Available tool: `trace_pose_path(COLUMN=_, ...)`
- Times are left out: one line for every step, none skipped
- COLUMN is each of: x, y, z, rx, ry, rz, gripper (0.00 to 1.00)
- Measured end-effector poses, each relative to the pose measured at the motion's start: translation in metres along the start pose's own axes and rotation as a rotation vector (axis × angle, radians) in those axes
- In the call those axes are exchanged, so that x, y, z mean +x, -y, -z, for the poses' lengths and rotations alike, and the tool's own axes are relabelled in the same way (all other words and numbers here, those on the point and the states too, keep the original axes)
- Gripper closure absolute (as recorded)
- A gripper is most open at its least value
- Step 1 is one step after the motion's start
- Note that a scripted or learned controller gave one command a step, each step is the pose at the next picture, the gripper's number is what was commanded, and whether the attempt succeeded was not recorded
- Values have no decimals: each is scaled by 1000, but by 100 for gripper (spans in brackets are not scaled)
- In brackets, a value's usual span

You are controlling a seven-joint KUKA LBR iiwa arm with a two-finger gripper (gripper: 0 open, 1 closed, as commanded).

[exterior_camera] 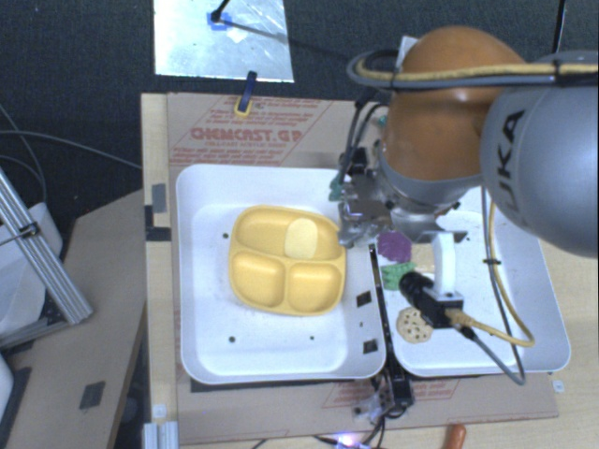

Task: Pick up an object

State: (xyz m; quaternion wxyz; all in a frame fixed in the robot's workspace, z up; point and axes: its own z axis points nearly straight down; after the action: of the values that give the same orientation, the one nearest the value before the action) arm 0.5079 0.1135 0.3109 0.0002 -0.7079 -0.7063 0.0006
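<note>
1. Closest to the lens stands the grey arm with its orange band (449, 101), reaching in from 3 o'clock; letters "KA" read on its grey casing.
2. Gripper (360, 215): hangs over the seam between the two shallow white bins; its opening and any load cannot be told from this view.
3. Purple lumpy object (394, 247): in the right white bin (547, 330), just beside the gripper at its 4 o'clock.
4. Green object (397, 274): directly at 6 o'clock of the purple one, near a black and white fitting.
5. Round tan biscuit with dark chips (412, 325): further toward 6 o'clock in the same bin.
6. Yellow plastic divided tray (285, 260): in the left white bin (215, 344), at 8 o'clock of the gripper; a pale yellow oval lies in its upper compartment.
7. Cardboard sheet (262, 129) beneath the bins: printed "CHEMCAST GP" in red.
</note>
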Motion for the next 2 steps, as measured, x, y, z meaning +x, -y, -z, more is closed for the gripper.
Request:
trace_pose_path(x=94, y=3, z=-25, rx=0, ry=-4, rz=14, gripper=100)
trace_pose_path(x=123, y=22, z=49, rx=-8, ry=-6, rz=11, gripper=100)
